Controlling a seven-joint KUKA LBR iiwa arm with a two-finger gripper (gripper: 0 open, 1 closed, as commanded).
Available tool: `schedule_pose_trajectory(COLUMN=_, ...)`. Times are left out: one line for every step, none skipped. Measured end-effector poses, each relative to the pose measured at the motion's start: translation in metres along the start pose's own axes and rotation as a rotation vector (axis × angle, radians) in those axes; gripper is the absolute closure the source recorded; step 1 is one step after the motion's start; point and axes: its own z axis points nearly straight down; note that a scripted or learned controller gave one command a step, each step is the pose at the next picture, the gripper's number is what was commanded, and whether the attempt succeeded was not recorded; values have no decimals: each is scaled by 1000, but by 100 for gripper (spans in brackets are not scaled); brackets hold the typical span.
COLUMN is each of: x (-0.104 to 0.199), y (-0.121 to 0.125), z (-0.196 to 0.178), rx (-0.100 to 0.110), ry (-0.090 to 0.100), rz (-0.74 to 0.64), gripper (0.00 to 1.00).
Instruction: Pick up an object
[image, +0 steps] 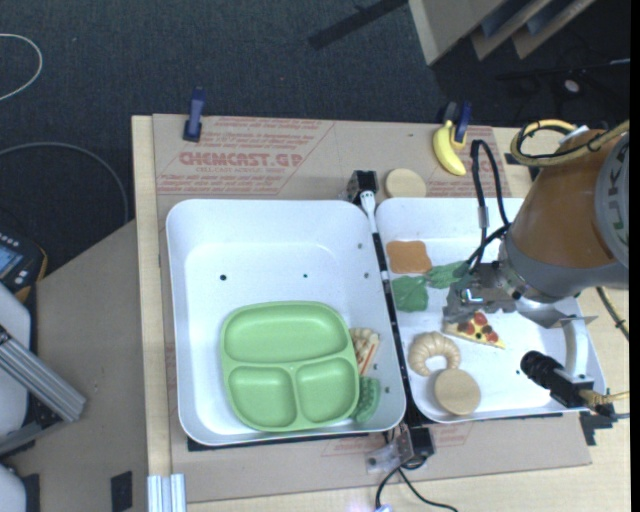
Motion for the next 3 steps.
schedule_pose_trajectory(x=46, y=-14, z=-98, rx=1, ry=0, rz=3, gripper=100)
schedule_pose_trajectory(x=117, y=-13, z=-128, rx=7, ry=0, rz=1, gripper=100)
schedule_pose_trajectory(x=162, y=-11, z=-224, rx=0, ry=2, rz=3, gripper=100)
